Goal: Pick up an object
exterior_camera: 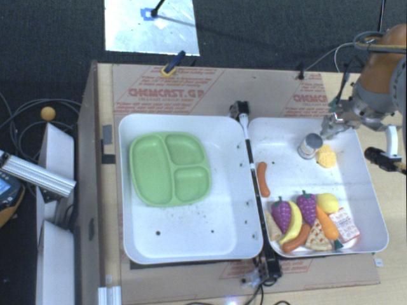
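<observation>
Bench and surroundings: dark carpeted floor beyond the far edge, with a pale square sheet lying on it; white and metal fittings stand off the bench's left edge beside loose black cables. Bench top covered by a printed cardboard sheet carrying two shallow white bins side by side, joined along a dark central seam. Left bin: one green divided plate in its left half, three compartments, nothing in them; small dark specks scattered on the bin floor towards the near edge. Right bin: an orange sausage-shaped piece near the left wall; a heap of toy food in the near right corner, comprising two purple grape bunches, a banana, a lemon, a carrot, a waffle and a small printed packet, all touching or overlapping. Near the far right corner, a small grey can lies just beside a yellow corn-like piece, the two touching. Arm enters from the right, partly cut off by the frame; its gripper hangs just above the can and corn. Whether the claw is wide, narrow or holding anything cannot be told; its tips are too small and blurred.
</observation>
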